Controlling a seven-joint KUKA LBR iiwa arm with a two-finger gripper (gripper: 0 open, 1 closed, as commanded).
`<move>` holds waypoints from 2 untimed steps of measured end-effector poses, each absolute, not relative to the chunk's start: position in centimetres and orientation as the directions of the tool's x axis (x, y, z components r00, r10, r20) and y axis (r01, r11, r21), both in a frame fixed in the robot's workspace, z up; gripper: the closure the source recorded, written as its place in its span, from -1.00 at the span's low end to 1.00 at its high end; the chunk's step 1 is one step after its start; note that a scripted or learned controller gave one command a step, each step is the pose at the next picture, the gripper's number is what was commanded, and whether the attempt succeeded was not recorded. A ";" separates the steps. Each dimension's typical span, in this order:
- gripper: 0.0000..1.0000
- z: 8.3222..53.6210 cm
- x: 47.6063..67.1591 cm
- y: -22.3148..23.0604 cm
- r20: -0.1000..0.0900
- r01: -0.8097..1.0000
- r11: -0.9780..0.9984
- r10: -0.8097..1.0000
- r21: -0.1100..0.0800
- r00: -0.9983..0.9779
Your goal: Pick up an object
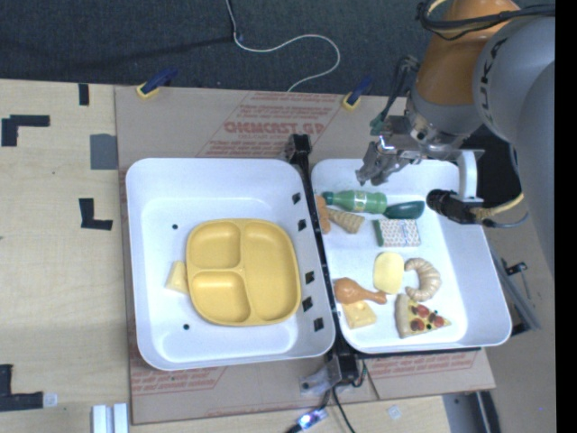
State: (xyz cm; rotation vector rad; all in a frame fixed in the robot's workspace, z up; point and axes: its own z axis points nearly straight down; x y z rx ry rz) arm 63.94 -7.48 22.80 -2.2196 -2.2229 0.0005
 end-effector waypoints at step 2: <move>1.00 22.3 64.0 -7.6 -0.001 1.000 0.001 1.000 -0.001 -0.001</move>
